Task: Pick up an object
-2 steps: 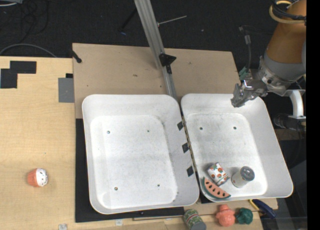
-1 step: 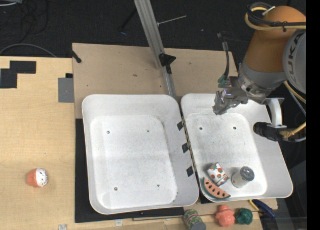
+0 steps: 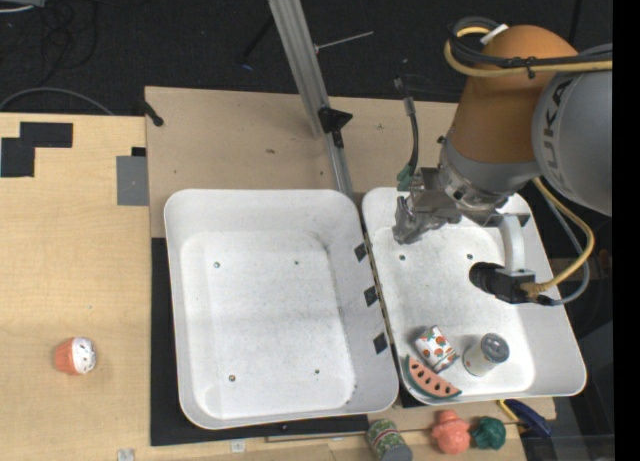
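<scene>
1. A wooden bench (image 3: 60,249) bears two white bins; the right bin (image 3: 560,374) sits at lower right.
2. The gripper (image 3: 408,221) hovers at upper middle, over that bin's far left corner; whether its fingers are spread, I cannot tell.
3. The watermelon slice toy (image 3: 432,379) lies at the bin's near edge; it seems light and stiff, so grasping across its thin width is best.

Bench (image 3: 80,249) – two bins (image 3: 190,214)

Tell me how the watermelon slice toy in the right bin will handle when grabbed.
The watermelon slice lies flat and thin against the right bin floor, so it may be hard to get under. It looks light and could slide when nudged. Its flat shape makes rolling unlikely.
</scene>
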{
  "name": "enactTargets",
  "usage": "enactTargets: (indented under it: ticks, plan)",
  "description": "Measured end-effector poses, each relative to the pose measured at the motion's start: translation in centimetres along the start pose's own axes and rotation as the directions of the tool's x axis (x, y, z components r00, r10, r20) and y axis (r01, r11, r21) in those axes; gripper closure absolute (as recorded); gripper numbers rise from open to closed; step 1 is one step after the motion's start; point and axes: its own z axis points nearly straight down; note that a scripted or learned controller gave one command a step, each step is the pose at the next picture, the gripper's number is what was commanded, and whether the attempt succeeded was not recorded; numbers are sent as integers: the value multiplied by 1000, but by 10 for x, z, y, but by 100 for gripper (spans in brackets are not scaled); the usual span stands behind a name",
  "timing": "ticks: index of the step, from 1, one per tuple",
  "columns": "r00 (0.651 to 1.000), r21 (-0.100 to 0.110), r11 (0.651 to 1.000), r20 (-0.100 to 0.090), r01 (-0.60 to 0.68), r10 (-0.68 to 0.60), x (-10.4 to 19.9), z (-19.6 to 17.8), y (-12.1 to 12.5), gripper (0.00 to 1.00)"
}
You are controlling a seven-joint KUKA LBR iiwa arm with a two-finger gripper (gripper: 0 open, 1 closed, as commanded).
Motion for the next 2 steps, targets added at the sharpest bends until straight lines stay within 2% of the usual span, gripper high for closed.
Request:
enactTargets:
  ticks: [1, 2]
  plan:
    - [1000, 0, 1000, 3, -4, 4, 41, -2, -15, 100]
    - [1000, 2, 1000, 1, -1, 1, 89, 17, -35, 100]
